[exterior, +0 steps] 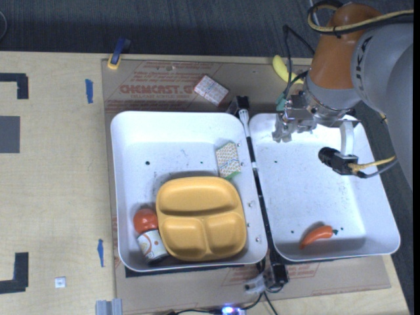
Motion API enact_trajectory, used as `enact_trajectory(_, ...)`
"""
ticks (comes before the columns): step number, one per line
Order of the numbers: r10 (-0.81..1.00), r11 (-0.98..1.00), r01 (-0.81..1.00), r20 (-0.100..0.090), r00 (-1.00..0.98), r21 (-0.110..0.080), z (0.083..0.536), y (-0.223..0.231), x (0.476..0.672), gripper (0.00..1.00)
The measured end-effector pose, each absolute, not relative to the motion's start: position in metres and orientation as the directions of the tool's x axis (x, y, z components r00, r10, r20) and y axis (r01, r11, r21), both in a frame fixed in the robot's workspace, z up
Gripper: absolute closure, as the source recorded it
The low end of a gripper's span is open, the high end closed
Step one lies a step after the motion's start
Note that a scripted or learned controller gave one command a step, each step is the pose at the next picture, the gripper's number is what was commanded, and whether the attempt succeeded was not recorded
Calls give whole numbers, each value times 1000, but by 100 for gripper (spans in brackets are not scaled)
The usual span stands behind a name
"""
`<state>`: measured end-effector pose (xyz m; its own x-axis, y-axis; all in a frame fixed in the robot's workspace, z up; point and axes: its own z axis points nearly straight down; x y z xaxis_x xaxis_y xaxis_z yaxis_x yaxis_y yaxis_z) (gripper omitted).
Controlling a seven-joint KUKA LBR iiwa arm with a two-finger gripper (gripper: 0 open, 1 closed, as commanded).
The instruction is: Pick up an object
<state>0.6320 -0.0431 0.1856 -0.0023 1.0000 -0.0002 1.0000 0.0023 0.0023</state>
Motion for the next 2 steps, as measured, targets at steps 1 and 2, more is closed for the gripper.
enact_trajectory(1, 1000, 1, 1000, 1, -1, -2, 229, 5, 522, 100)
enact_trajectory(2, 1000, 0, 1000, 1, 0, -1, 214, 22, 479, 100)
